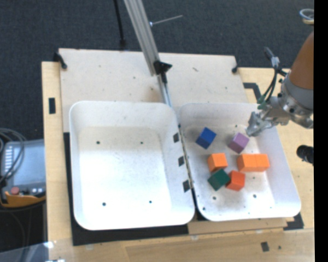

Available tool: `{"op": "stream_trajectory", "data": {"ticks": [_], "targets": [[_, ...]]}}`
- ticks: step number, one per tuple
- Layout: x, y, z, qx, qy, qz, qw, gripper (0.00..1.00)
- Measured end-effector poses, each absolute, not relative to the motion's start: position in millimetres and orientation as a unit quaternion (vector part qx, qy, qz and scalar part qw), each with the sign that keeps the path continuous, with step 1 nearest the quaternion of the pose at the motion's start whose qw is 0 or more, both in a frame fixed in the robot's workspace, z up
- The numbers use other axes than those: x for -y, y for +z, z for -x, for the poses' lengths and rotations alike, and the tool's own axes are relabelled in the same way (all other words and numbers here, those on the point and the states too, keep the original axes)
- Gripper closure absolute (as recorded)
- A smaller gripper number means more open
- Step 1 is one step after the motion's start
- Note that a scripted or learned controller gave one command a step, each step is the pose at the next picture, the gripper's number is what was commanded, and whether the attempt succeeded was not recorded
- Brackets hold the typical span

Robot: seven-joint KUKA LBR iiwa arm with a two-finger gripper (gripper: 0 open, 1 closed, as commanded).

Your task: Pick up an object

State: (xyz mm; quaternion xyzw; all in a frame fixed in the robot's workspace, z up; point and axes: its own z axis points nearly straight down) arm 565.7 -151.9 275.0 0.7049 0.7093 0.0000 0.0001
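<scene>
Bench, two white bins; right bin (284, 198) holds blocks. My gripper (255, 125) near back edge, just beside purple block (239, 142); finger spread: cannot tell. Risk: nudging block away, closing on air.

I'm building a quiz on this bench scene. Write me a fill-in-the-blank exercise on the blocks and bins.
1. All the blocks lie in the ___ bin.
2. The block nearest the gripper is ___ in colour.
3. The green block touches a small ___ block on its right.
4. The blue block sits ___ from the other blocks.

Missing words: right; purple; red; apart
</scene>
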Motion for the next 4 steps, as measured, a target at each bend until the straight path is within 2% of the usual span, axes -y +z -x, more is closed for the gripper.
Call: {"op": "stream_trajectory", "data": {"ticks": [1,3,4], "targets": [[90.3,267.9,-571.7,-0.710,0.0003,-0.705,0.000,1.00],[-16.5,241.9,-566.7,-0.709,-0.0009,-0.705,-0.001,1.00],[-70.8,232.9,-582.9,-0.710,0.0004,-0.704,0.000,1.00]]}}
